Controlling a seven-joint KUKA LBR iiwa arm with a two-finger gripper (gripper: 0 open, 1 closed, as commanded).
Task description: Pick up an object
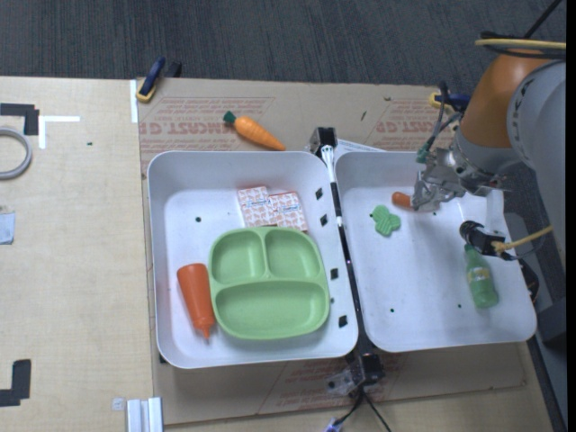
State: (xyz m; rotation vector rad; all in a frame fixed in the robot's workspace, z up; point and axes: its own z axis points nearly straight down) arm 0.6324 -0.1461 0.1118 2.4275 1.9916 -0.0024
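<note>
You see two white bins, the left bin (pixel 162 241) and the right bin (pixel 432 322), both of smooth plastic with a dull sheen. In the left one the green divided plate (pixel 268 283) looks like matt plastic, and the orange carrot (pixel 195 298) beside it has a smooth, slightly glossy skin. The small packet (pixel 267 206) at the far side looks like printed paper. In the right bin the green bottle (pixel 481 281) is translucent, shiny plastic. Under both bins lies brown cardboard (pixel 297 106), matt, on a pale wooden bench (pixel 67 268). The arm's orange band (pixel 493 97) shines glossy above its matt grey casing.
</note>
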